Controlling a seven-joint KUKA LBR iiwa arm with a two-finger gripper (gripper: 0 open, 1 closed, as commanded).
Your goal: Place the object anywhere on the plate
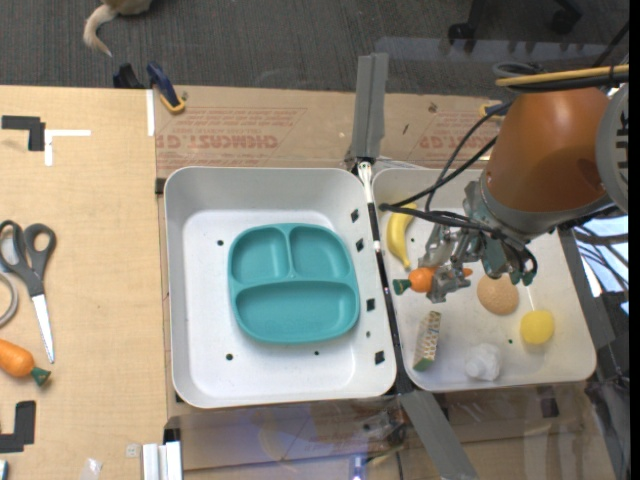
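A teal divided plate (294, 283) lies in the middle of the left bin (190, 268). In the right bin (560, 363) a small orange toy carrot (421, 280) with a green end lies near the bin's left wall. My gripper (447, 273) hangs low right beside the carrot's right end, under the orange band of the arm. Cables and the wrist hide the gripper tip, and I cannot make out whether it touches the carrot.
The right bin also holds a banana (399, 238), a tan egg-shaped object (497, 296), a yellow lemon (537, 327), a speckled corn-like piece (428, 339) and a white fluffy lump (484, 364). Scissors (30, 268) and another carrot (16, 360) lie on the bench at left.
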